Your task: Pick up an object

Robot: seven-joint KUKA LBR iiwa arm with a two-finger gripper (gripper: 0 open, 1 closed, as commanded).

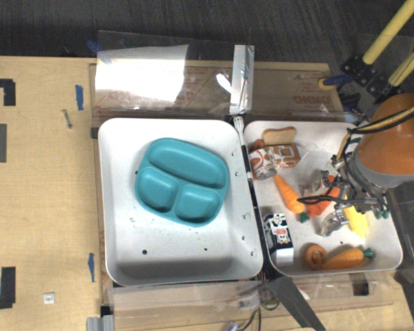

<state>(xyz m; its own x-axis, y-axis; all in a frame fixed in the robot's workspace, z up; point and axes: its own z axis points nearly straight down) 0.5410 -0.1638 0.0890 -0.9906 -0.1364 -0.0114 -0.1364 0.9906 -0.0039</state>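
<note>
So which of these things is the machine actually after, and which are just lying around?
Job, right bin:
pincer
carrot
yellow piece
orange toy
bread roll
printed can
black-and-white carton

Lying about:
teal divided tray
left bin

We see the arm (pixel 393 147): a rounded orange band over grey casing, with thin dark cables alongside.

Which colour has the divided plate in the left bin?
The divided plate is teal, seen clearly in the camera view.
</note>
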